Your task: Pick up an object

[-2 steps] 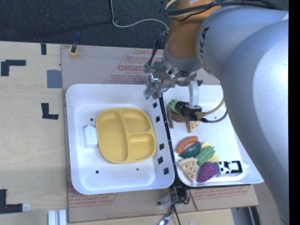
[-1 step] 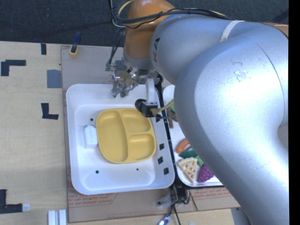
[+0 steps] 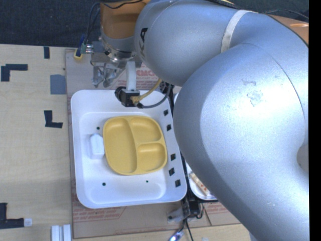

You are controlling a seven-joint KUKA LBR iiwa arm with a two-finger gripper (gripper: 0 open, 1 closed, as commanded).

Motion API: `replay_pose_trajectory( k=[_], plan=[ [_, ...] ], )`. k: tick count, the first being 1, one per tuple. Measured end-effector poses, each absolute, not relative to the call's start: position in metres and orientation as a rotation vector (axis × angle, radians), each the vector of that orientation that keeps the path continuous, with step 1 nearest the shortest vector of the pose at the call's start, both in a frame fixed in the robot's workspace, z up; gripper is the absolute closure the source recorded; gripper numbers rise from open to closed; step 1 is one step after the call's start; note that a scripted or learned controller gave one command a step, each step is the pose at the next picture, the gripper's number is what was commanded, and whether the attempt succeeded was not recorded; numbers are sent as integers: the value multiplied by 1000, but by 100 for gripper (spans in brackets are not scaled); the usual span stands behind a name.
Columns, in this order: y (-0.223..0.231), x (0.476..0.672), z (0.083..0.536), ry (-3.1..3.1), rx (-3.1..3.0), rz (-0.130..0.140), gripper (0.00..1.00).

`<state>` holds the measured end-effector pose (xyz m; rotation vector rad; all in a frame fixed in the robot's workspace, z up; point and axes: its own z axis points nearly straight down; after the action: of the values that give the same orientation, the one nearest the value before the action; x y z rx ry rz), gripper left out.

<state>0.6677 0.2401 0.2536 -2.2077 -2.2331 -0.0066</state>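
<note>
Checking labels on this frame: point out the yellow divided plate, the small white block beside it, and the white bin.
yellow divided plate [image 3: 134,144]: camera view, on its central divider ridge.
small white block [image 3: 96,145]: camera view, on its top face.
white bin [image 3: 120,197]: camera view, on its near rim.

Divided plate [image 3: 134,144] in the left bin [image 3: 83,185], small block [image 3: 96,145] touching its left.

The arm [image 3: 235,109] is built of large, rounded links in smooth matte grey, with a pale ring at one joint. An orange band [image 3: 123,9] sits above the wrist. Black and yellow cables [image 3: 150,92] run along it near the metal gripper [image 3: 105,77].
</note>
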Motion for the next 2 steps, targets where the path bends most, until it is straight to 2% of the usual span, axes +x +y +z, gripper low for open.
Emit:
replay_pose_trajectory(
  k=[1,2],
  plan=[
    [234,669,352,-2227,-2219,-6,100],
    [234,669,431,-2228,-2218,-4,100]
  ],
)
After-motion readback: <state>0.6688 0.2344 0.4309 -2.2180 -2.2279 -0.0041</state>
